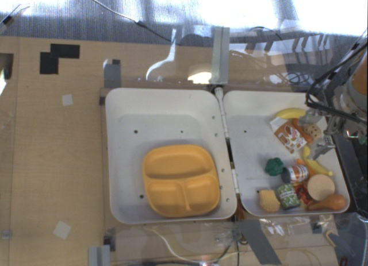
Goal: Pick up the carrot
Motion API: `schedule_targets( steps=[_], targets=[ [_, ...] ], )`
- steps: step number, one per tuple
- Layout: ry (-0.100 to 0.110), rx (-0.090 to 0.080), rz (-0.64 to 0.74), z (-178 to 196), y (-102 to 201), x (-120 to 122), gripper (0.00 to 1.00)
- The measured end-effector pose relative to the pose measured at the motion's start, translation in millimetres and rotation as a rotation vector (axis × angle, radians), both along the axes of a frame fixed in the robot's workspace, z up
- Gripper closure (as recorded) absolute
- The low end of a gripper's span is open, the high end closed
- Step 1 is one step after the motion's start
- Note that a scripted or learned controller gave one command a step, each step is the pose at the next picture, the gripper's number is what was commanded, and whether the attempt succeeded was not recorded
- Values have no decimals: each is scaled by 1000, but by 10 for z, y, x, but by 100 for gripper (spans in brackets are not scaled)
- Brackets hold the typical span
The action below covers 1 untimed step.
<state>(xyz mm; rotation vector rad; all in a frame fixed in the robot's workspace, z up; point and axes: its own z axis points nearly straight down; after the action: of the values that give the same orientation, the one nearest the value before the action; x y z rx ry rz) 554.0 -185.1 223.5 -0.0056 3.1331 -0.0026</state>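
The carrot [299, 162] lies just below and left of the gripper [321, 146], apart from it. Only a small orange sliver shows. The gripper's opening cannot be told.

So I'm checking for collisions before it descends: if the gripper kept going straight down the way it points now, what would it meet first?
Probably the yellow banana piece lying just under the gripper in the right bin, with the round tan item a little beyond. Depth is hard to judge from this slanted view, so it might land on bare bin floor beside it.
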Motion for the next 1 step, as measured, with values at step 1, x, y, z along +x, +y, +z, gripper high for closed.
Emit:
schedule_targets(
  steps=[1],
  targets=[
    [1,2,-100,-118,457,-449,0]
  ],
)
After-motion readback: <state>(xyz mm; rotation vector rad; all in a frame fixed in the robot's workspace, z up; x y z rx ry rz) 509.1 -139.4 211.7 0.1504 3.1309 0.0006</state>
